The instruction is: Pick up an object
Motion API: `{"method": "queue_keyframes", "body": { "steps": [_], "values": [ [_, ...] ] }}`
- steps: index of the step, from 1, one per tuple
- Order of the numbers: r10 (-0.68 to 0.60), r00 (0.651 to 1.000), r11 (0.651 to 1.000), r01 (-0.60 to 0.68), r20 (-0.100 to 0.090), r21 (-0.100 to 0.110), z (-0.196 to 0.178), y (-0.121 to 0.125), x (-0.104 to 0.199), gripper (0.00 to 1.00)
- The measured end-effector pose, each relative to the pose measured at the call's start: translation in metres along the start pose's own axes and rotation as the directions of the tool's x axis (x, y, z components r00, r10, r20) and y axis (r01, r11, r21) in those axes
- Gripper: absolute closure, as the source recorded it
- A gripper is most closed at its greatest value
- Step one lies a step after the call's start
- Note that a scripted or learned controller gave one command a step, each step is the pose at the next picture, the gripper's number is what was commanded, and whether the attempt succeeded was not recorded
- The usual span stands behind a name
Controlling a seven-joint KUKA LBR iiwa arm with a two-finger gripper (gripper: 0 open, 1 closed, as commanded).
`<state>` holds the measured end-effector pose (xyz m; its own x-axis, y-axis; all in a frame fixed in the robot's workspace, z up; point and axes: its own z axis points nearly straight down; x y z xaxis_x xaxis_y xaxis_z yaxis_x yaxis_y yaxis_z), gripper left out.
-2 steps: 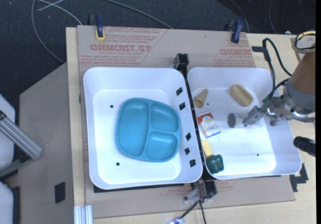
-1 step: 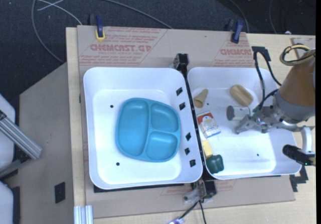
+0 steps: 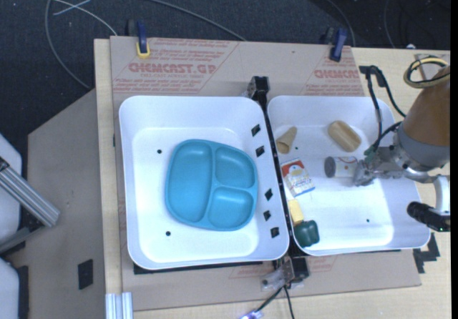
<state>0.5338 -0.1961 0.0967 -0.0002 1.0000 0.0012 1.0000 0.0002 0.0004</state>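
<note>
You get bright, even overhead light here, with both white bins point(image 3: 136, 189) nearly washed out and little surface detail left in them. The blue plate point(image 3: 211, 184) throws only a faint, soft shadow on the bin floor. The dark floor point(image 3: 50, 38) beyond the bench stays dim. Focus is slightly soft throughout.

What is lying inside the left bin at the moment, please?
A blue divided plate with three compartments lies flat in the left bin. The compartments look bare. Whatever is beneath the plate is covered and cannot be seen.
</note>
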Motion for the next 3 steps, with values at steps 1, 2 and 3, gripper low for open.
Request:
{"method": "queue_keyframes", "body": {
  "steps": [1,2,3],
  "values": [
    [-0.001,1.000,1.000,0.001,0.003,-0.005,-0.045,0.003,0.006,1.00],
    [0.000,1.000,1.000,0.000,0.003,-0.005,-0.102,-0.004,-0.001,1.00],
    [-0.002,1.000,1.000,0.002,0.004,-0.008,-0.165,-0.005,0.004,1.00]
  ]
}}
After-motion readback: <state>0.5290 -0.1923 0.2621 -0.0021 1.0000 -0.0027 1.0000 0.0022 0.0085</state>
